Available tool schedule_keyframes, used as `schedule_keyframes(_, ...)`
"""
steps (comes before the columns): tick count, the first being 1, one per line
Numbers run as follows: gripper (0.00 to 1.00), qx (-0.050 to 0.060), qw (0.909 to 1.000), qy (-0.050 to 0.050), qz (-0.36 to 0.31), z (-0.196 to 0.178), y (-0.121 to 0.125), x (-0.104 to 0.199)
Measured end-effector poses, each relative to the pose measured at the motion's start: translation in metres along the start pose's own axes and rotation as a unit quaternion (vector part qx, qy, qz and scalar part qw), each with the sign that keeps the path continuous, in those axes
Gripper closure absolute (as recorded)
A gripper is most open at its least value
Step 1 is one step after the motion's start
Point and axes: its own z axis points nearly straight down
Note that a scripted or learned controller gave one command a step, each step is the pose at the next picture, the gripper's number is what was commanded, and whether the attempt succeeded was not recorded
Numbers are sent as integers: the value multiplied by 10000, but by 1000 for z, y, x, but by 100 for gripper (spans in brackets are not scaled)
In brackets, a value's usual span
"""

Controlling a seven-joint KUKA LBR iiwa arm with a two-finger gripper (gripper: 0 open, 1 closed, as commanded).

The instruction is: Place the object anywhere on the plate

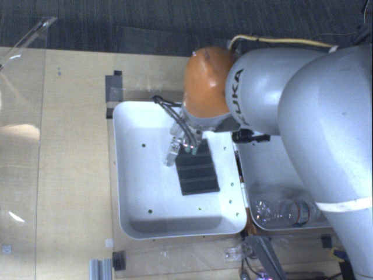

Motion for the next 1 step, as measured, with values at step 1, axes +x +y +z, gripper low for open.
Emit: schedule_keyframes(1, 0, 5, 9998, 22, -216, -50, -14, 7)
